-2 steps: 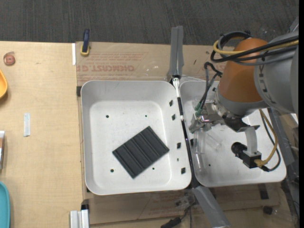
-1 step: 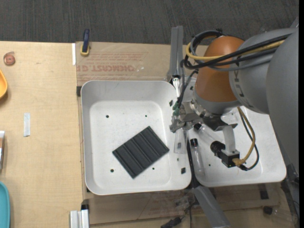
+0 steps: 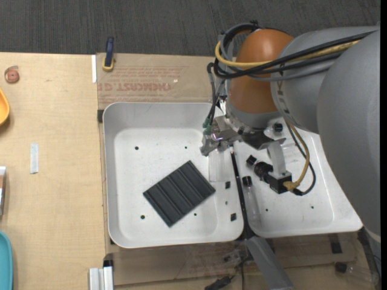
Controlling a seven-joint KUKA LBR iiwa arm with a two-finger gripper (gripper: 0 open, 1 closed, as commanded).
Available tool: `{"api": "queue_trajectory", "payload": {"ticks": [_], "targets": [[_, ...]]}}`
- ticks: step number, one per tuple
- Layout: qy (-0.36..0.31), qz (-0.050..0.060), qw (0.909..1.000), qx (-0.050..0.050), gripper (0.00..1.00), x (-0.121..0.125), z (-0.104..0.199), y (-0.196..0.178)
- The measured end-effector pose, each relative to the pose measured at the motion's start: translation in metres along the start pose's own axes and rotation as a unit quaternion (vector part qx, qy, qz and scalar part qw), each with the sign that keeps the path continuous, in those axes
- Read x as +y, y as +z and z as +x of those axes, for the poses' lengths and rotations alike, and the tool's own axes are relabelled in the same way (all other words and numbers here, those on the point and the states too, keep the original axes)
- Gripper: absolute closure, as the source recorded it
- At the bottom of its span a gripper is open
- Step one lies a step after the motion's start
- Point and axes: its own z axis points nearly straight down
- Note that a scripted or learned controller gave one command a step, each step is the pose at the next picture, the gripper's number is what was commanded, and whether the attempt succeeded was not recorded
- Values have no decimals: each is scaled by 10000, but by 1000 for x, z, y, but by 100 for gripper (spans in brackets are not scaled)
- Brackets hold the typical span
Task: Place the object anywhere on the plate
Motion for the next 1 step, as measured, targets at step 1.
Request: {"api": "queue_trajectory", "payload": {"ticks": [1], "targets": [[-1997,-11,9799,1,100,-33,-10,-76]]}}
